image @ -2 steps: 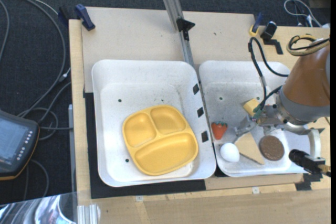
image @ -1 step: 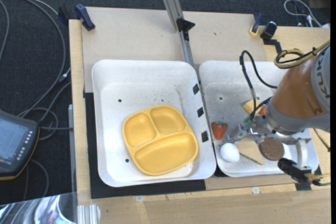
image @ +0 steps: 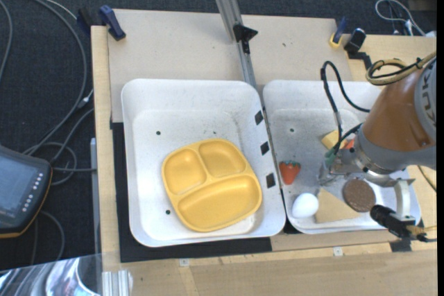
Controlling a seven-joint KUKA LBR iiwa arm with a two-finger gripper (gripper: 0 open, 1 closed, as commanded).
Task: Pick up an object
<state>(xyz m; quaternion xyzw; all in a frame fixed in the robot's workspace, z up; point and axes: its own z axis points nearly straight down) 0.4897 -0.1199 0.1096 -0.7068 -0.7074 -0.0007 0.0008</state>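
Strawberry (image: 290,170) beside egg (image: 304,205); end effector (image: 337,164) half hidden, grip state unclear.

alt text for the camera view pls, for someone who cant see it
A grey and orange robot arm reaches from the right over the right white bin, which holds a strawberry, a white egg and a brown disc. The left white bin holds a yellow divided plate.

Yellow object (image: 330,139) half behind the arm (image: 395,128)
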